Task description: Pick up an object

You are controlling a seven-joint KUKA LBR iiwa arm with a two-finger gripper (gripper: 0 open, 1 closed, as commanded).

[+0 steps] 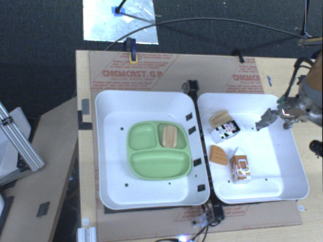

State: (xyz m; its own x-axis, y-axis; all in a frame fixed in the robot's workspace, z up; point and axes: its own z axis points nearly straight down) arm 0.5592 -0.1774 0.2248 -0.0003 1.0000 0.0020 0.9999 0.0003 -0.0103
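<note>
A: While the arm (314, 92) sits at the right edge, where's the gripper?

B: Gripper (264, 120) pokes in over the right bin (290, 155), upper right part, above bare white floor. Fingers look slightly spread, nothing between them.

A: Objects in that bin?

B: Four, all on its left half. Tan bread-like piece (220, 118) at top, touching or just beside a black-and-white patterned carton (225, 130) below it. Then a flat orange-brown cracker-like piece (218, 155), and just right of it a small brown-and-white box (240, 168) lying on its side.

A: Any near the gripper?

B: The patterned carton and the tan piece are nearest, both left of the fingertips, apart from them. Nothing lies between gripper and those two, just bin floor.

A: Left bin?

B: Left bin (108, 135) holds a green divided plate (159, 160), three compartments. A tan bread-like slice (169, 136) lies in the upper right compartment. Other two compartments bare green.

A: Anything else around?

B: Black clips (194, 130) run along the seam between the bins. Brown printed cardboard (151, 67) lies under both bins. Blue-and-yellow clamp (131, 49) at the cardboard's top edge. Shiny foil sheet (118, 11) on the dark floor above. Thin cable (227, 20) arcs across the top. Metal frame piece (20, 142) at far left.
</note>
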